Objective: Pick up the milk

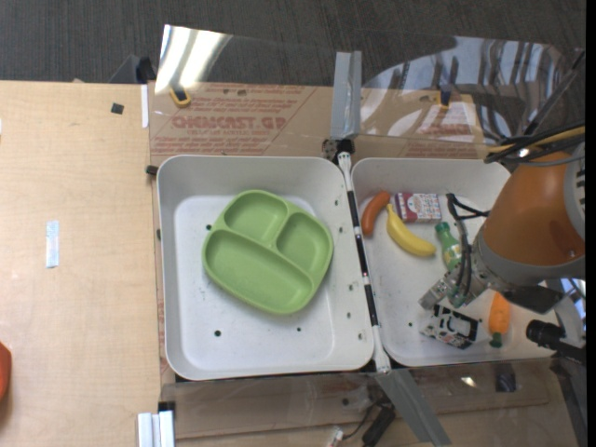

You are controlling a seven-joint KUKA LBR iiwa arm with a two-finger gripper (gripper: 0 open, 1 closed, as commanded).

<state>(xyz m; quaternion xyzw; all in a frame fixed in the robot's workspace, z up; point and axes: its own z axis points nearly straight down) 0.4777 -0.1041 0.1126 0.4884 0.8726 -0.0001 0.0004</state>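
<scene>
The milk (418, 207) is a small maroon and white carton lying at the back of the right bin (410, 347), just behind a yellow banana (408, 235). My gripper (453, 325) hangs low over the bin's front part, well in front of the carton and apart from it. The arm's orange band (533, 222) covers the bin's right side. Nothing is visibly held.
A red-orange sausage-like item (373, 210) lies left of the milk by the bin's divider. A green bottle (448, 241) stands beside the banana, and a small carrot (500, 316) lies right of the gripper. The left bin (177, 277) holds a green divided plate (268, 250).
</scene>
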